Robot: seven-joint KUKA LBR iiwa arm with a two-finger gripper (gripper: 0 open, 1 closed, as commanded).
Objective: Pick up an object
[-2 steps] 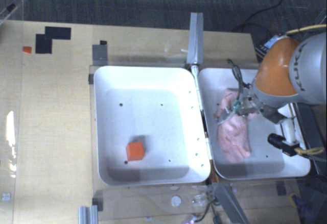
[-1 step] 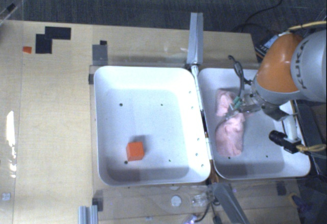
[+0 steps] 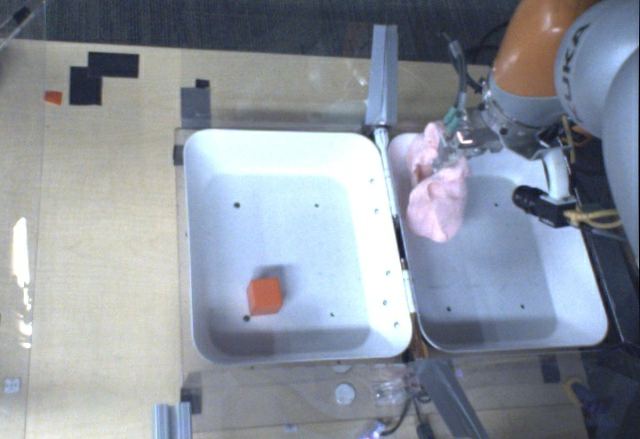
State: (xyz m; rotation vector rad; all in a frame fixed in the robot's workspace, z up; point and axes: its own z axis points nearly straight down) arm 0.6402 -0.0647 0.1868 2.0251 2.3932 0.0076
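Note:
A pink, floppy cloth-like thing (image 3: 438, 202) hangs over the far left part of the right bin (image 3: 520, 317), close to the wall between the two bins. Its upper end is pinched in my gripper (image 3: 462, 143), which reaches in from the right and is shut on it. The lower lobe of the pink thing droops toward the bin floor; whether it touches the floor is unclear. An orange cube (image 3: 265, 296) lies on the floor of the left bin (image 3: 300, 177), near its front left corner, far from the gripper.
A grey metal post (image 3: 381, 77) stands at the back between the bins. A black cable fitting (image 3: 535, 202) juts out below the wrist over the right bin. Black and orange markers (image 3: 90, 79) lie on the bench at far left.

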